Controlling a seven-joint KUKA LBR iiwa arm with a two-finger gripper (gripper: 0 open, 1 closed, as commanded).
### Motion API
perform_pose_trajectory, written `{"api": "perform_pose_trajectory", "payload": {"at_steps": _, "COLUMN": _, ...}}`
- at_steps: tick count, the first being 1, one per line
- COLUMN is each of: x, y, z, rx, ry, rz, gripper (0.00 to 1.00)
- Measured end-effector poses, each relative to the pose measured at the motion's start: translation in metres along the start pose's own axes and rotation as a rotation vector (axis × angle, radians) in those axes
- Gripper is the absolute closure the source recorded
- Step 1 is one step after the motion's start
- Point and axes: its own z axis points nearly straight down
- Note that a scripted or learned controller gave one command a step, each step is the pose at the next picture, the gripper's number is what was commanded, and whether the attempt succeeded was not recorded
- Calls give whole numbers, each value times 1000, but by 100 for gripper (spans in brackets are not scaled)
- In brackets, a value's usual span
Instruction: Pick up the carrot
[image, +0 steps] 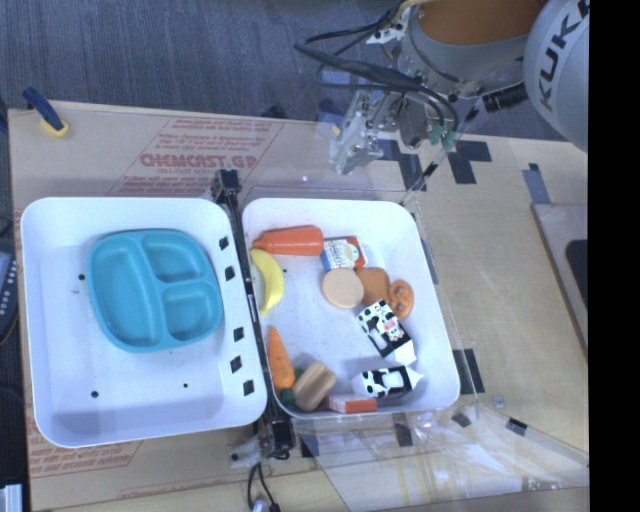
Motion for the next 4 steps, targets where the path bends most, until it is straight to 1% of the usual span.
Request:
{"api": "perform_pose_trajectory", "payload": {"at_steps": 1, "x": 36, "y": -35, "z": -38, "rx": -4, "ry": 2, "rz": -489, "gripper": 100}}
{"api": "perform_pose_trajectory", "payload": {"at_steps": 2, "x": 39, "y": -92, "z": -26, "rx": -11, "ry": 10, "rz": -848, "gripper": 100}}
{"api": "perform_pose_trajectory", "payload": {"at_steps": 3, "x": 39, "y": -92, "z": -26, "rx": -11, "ry": 9, "rz": -849, "gripper": 0}}
{"api": "perform_pose_trajectory", "payload": {"at_steps": 4, "x": 49, "y": -62, "z": 77, "rx": -18, "ry": 14, "rz": -838, "gripper": 0}}
